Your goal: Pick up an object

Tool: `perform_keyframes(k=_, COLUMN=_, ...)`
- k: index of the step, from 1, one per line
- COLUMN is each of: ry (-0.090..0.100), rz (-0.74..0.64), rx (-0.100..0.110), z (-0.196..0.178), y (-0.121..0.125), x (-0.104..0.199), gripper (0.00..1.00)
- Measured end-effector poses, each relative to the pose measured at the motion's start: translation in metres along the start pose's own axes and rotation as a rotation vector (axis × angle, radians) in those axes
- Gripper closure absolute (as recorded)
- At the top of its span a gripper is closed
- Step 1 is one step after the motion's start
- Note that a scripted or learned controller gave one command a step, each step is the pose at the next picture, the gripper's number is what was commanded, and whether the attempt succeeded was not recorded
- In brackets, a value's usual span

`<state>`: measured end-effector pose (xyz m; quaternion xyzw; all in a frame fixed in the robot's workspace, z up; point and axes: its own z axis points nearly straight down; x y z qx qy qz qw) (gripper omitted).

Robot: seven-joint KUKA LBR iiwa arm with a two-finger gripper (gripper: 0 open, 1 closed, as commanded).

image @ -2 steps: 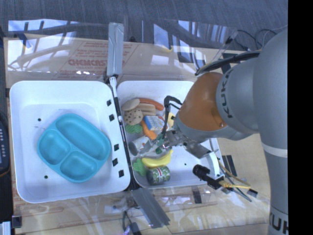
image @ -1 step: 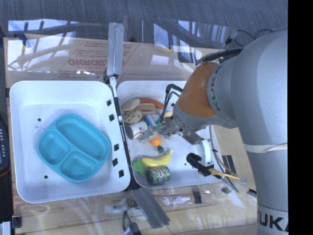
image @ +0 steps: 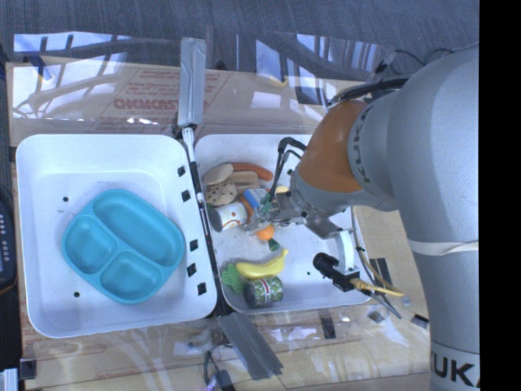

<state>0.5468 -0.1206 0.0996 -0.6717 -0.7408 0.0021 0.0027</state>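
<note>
Gripper (image: 269, 210) low over toy pile at right bin (image: 326, 296) centre, near carrot (image: 265, 234), probably choosing target; jaw state impossible to tell, hidden under wrist.

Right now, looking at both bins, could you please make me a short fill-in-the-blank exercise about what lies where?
1. The blue divided plate lies in the ____ bin.
2. The banana lies in the right bin, just above a ____ can.
3. The gripper hangs over the ____ bin.
4. The plate has ____ compartments.

Missing words: left; green; right; three
</note>
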Motion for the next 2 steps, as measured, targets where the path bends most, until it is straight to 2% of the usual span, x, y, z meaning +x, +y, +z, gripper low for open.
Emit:
perform_keyframes(k=1, ry=0.000, rz=0.180, rx=-0.010, z=-0.145, y=0.008, x=0.039, gripper=1.00)
perform_keyframes(k=2, ry=0.000, rz=0.170, rx=0.003, z=-0.089, y=0.006, x=0.055, gripper=1.00)
